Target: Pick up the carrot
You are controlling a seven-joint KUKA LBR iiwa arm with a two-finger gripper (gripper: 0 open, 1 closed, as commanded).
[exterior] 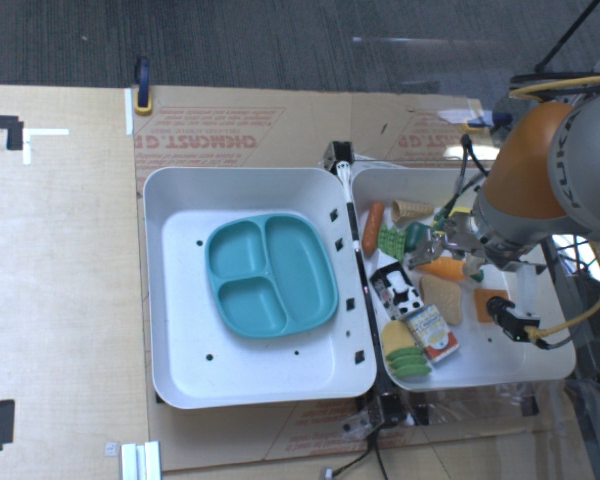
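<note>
The carrot [446,266] appears as an orange tapered piece lying across the middle of the right bin [540,366], its thin end pointing left. My gripper [437,248] hangs directly over it, at or just above its upper edge, and hides part of it. From this height I cannot tell whether they touch. The grey arm with its orange band [537,158] comes in from the right above the bin.
Crowded around the carrot are a red-orange sausage-like piece [373,226], a cone [412,209], a green block [390,240], a black-and-white piece [398,288], a bread slice [443,298], a small carton [432,329] and green peas [409,364]. The left bin [170,298] holds a teal divided plate [270,274].
</note>
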